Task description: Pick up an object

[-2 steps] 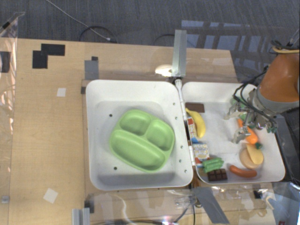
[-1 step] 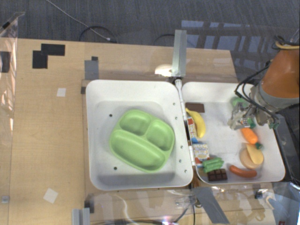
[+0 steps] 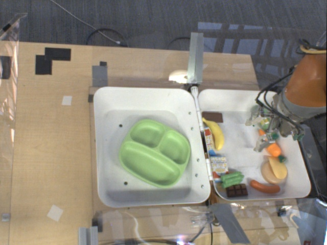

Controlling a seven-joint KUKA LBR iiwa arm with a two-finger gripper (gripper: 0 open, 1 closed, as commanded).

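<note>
My gripper (image 3: 266,134) hangs low over the right side of the right bin (image 3: 240,106), below the arm's orange band. A small orange toy with a green tip (image 3: 275,150) lies just under and to the right of it. I cannot tell whether they touch. Further objects lie in this bin: a banana (image 3: 216,132), a brown block (image 3: 213,118), a small printed box (image 3: 219,163), a green piece (image 3: 232,178), a chocolate bar (image 3: 236,190), a red sausage (image 3: 264,187) and a tan rounded piece (image 3: 275,170).
The left bin (image 3: 104,137) holds a green divided plate (image 3: 155,151). A metal divider post (image 3: 195,60) stands at the back between the bins. Cables run around the arm's wrist at the right edge.
</note>
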